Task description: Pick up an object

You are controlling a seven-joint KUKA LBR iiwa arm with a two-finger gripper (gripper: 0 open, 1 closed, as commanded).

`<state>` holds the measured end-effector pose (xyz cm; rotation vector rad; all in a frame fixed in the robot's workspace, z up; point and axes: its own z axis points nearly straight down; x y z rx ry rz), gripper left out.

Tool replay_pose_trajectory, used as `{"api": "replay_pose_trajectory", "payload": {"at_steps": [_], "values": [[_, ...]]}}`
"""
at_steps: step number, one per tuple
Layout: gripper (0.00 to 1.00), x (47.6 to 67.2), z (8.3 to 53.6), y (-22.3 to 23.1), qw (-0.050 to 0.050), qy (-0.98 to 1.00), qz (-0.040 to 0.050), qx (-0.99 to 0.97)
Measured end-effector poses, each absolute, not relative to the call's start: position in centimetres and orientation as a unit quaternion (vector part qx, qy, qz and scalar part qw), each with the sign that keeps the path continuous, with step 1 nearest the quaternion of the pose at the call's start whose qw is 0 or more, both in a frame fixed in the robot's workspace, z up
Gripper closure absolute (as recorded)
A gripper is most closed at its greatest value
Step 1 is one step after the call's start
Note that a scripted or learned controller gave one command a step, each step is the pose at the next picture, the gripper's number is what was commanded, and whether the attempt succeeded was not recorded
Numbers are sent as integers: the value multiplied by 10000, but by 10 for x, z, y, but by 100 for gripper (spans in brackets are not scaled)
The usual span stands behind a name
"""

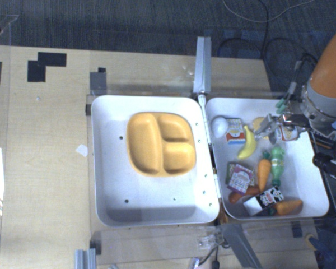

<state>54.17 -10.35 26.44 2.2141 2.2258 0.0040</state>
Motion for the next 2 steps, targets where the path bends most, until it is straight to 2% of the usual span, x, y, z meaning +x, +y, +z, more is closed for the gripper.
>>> {"api": "replay_pose_trajectory", "payload": {"at_steps": [1,2], "values": [[0,528,252,-93,16,7101,15,7041],[0,526,130,-109,15,7070,15,7072]]}}
